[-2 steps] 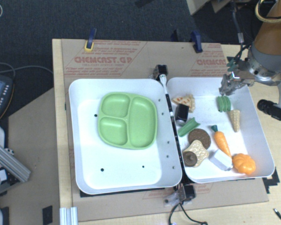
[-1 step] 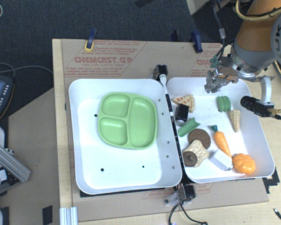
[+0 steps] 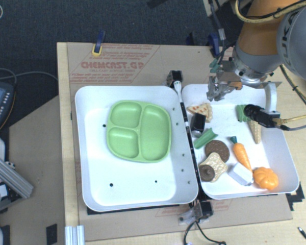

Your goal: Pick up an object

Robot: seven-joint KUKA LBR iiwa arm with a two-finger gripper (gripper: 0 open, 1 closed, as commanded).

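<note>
Objects for picking lie in the right bin (image 3: 288,157), below the claw (image 3: 218,92) in the camera view. Count: one carrot (image 3: 241,155), one small orange pumpkin (image 3: 265,177), one brown cookie (image 3: 217,149), one green pod (image 3: 205,137), one cracker wedge (image 3: 200,109), one cone (image 3: 256,131), one black block (image 3: 197,122). The carrot lies well below and to the right of the claw; the cracker wedge lies just below it. Claw state: cannot tell whether wide or narrow; nothing visible between its tips. One green divided plate (image 3: 139,131) sits in the left bin (image 3: 89,152), well to the claw's left.
</note>
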